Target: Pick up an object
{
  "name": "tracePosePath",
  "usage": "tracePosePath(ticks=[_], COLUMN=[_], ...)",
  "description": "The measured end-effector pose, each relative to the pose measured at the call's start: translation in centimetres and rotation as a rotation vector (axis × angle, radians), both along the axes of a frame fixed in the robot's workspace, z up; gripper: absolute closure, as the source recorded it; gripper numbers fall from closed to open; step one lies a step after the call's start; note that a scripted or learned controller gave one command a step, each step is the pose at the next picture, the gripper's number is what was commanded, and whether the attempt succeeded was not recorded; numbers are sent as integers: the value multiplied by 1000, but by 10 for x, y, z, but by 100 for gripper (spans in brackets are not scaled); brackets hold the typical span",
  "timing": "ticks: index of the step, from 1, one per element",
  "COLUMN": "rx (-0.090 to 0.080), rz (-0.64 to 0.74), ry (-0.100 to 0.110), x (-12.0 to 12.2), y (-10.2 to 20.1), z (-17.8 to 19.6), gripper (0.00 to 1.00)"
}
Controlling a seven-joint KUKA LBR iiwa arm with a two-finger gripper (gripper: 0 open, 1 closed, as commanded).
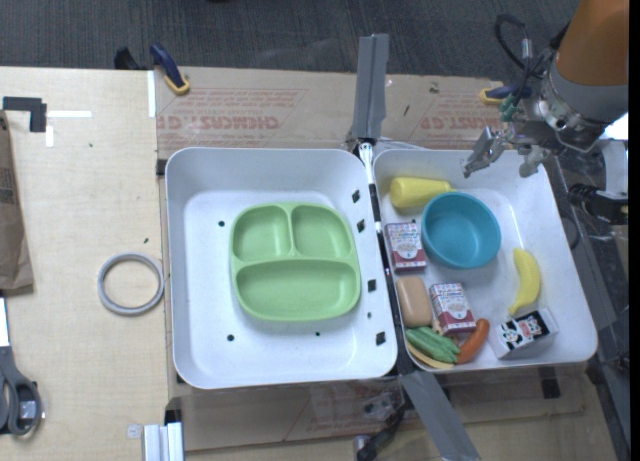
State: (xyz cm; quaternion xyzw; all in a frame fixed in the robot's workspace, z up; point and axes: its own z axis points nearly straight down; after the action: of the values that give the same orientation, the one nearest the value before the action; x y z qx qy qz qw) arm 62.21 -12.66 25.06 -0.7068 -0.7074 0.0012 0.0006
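Pincer (pixel 492 152) spread open, grasping nothing, above right bin's (pixel 560 224) far rim; blue bowl (pixel 461 231) below-left, apart.

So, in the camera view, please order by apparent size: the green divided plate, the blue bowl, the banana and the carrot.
1. green divided plate, clearly largest.
2. blue bowl.
3. banana.
4. carrot, smallest, though its lower end is partly hidden, so its place after the banana is less sure.

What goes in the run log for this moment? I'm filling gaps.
phase: approach | gripper: above right bin's far edge, holds nothing | nearest: blue bowl, yellow corn | green tray: left bin
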Motion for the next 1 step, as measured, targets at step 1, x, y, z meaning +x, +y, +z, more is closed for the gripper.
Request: tracePosePath(ticks=[1], rx=[1], rz=[161], ry=[-2], x=[-27], y=[-59], z=[-154], gripper=[0])
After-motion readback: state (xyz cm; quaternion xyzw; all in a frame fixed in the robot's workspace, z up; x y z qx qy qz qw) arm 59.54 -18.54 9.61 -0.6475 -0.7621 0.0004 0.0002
